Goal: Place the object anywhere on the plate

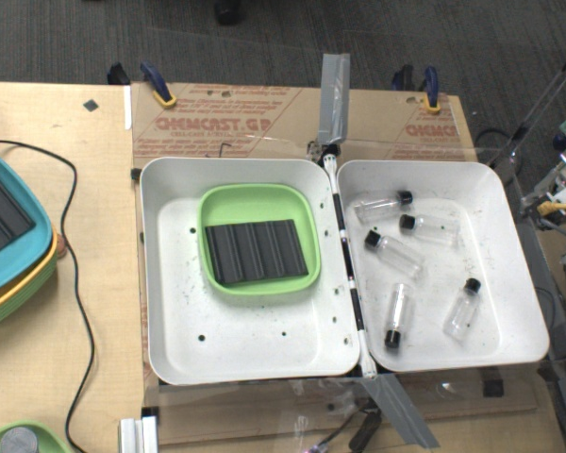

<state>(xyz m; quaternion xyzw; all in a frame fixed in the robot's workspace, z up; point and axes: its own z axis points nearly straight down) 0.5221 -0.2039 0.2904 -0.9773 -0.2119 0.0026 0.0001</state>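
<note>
1. Five clear plastic vials with black caps (393,315) are lying scattered in the right white bin (509,281).
2. A green square plate (307,217) (holding a dark ribbed insert (257,251)) is sitting in the left white bin (170,300).

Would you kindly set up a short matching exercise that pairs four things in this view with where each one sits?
Things:
1. green plate
2. dark ribbed pad
3. clear vials with black caps
4. blue-handled clamps

Places:
A. on the brown board behind the bins
B. lying loose in the right bin
C. in the left bin
D. lying on the plate

Pairs: 1-C, 2-D, 3-B, 4-A
</note>
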